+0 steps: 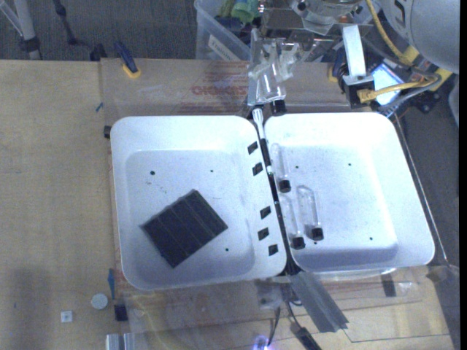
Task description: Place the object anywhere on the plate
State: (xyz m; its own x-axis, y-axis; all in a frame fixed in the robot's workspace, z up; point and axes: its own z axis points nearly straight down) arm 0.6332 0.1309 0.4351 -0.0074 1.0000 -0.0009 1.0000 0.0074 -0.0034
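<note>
Gripper (pixel 271 79) hangs above the far rim where the two bins meet, its translucent fingers pointing down; their spread cannot be told, and nothing is visibly held. Below and left of it, a dark square ridged plate (pixel 184 227) lies flat in the left bin (pixel 131 159). Below and slightly right, clear tube-like pieces with black caps (pixel 305 214), probably the object, lie in the right bin (pixel 379 195) near the divider, apart from the plate.

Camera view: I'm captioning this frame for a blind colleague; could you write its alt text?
Two shallow white bins sit side by side on a bench: the left bin holds a dark square plate, the right bin two clear, black-capped tubes. The arm's gripper hangs above the bins' far edge.
</note>
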